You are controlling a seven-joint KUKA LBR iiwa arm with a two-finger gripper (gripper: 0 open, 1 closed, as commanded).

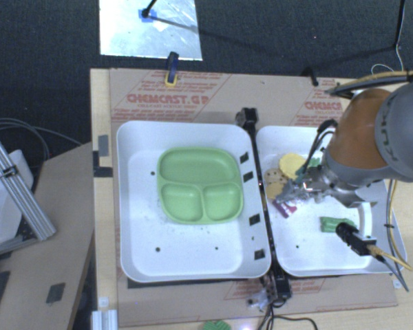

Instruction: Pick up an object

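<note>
Hand (pixel 304 188) fingers too blurred to read, arm covers them. Purple item (pixel 284 207) half-hidden under it, maybe a toy. Arm cut off at right edge.

I count two white bins on the desk: the left bin (pixel 134 184) and the right bin (pixel 310 253). In the left bin I see one green divided tray (pixel 198 185) with three compartments. In the right bin I count four small things: one yellow piece (pixel 291 163), one tan disc with holes (pixel 274 182), one purple piece (pixel 284 207) and one green block (pixel 330 223). One arm (pixel 372 139) reaches over the right bin.
</note>
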